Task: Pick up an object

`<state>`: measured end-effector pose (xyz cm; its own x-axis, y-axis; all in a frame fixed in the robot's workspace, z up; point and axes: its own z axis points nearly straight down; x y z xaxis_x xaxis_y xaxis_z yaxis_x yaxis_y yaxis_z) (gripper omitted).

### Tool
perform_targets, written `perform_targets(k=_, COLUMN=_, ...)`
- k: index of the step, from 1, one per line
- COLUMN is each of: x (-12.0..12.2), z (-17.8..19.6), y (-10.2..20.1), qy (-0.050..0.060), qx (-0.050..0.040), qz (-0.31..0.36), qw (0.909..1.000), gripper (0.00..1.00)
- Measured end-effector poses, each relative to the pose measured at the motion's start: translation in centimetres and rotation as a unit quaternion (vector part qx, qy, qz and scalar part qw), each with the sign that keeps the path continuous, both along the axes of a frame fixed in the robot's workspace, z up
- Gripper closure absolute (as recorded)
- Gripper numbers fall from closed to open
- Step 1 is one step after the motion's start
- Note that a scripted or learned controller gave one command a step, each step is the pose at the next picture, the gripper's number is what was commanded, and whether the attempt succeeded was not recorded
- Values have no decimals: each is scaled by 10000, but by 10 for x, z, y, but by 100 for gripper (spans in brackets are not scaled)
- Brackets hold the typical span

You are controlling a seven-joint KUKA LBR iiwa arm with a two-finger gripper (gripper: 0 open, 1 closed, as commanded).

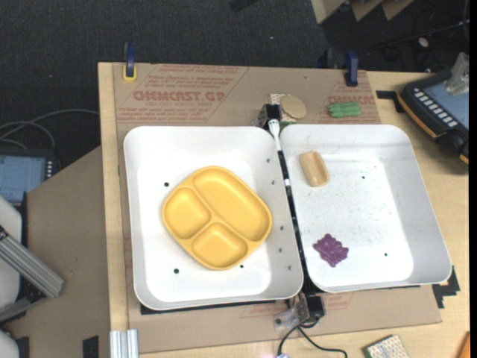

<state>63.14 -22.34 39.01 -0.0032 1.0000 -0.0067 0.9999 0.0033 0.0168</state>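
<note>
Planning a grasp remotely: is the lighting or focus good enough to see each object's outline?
Camera view: even, soft lighting, no harsh glare on the bins; the yellow tray is crisp, the tan piece casts a faint shadow, and the purple piece looks slightly soft at its edges.

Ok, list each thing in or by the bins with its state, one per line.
Yellow divided plate: right side up in the left bin, its compartments bare.
Tan bread roll: lying flat in the right bin, near its back left corner.
Purple grape bunch: lying flat in the right bin.
Green object: lying on the board behind the right bin.

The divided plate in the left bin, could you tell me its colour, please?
Yellow, clearest in the camera view.
</note>
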Motion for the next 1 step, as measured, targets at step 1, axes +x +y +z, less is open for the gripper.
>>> perform_targets(k=1, x=21, z=34, y=46, qy=34, qx=23, qz=12, qw=10000, gripper=100)
